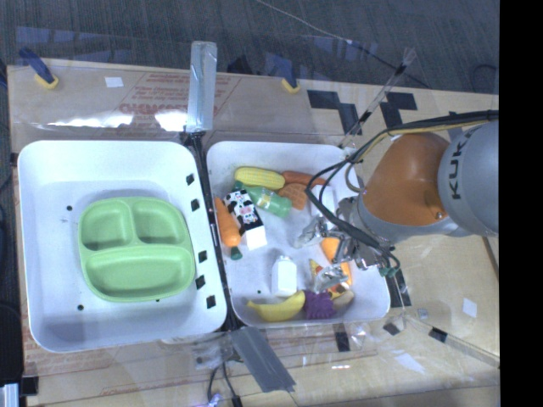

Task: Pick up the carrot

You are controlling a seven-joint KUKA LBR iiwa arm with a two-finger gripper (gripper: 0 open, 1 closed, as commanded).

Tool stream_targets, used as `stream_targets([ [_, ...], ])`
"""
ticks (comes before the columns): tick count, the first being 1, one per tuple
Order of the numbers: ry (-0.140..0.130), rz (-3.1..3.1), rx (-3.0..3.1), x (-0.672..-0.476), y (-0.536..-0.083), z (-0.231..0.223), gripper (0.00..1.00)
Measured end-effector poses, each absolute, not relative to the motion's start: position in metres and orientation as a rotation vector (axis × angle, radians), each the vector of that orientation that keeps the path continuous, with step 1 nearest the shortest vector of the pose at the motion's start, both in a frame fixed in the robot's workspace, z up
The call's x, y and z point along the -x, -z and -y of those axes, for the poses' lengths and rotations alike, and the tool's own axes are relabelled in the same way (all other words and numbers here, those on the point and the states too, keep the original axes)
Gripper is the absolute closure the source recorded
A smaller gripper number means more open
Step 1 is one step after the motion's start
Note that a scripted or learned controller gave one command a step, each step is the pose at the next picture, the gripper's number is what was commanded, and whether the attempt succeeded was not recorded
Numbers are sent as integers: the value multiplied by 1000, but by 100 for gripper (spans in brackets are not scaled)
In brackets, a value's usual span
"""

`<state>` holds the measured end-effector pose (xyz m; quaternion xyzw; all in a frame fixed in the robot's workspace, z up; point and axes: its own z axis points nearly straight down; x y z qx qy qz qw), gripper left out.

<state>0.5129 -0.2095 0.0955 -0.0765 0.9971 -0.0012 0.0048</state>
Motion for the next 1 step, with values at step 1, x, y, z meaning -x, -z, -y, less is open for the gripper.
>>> stream_targets([
  [1, 4, -3122, 257, -514, -105, 206, 100],
])
